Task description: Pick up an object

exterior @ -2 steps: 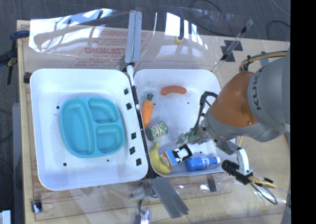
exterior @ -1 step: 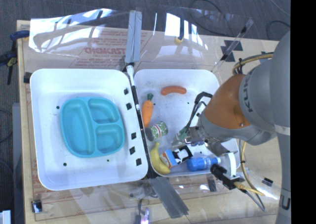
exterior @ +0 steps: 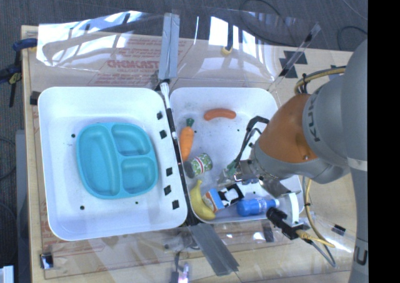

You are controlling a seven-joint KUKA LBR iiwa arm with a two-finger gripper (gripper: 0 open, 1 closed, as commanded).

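Over the right bin (exterior: 262,97), seen from above, the pincer (exterior: 232,183) hangs low above a blue bottle (exterior: 253,205) and banana (exterior: 200,200) at the near edge. Whether it is wide or narrow, I cannot tell. Nothing looks lifted yet.

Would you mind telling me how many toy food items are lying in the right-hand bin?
3: a sausage near the far wall, a carrot along the left wall, a banana at the near-left corner. The arm may hide others.

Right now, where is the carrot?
The carrot lies in the right bin, along its left wall, below-left of the sausage and just above the small can.
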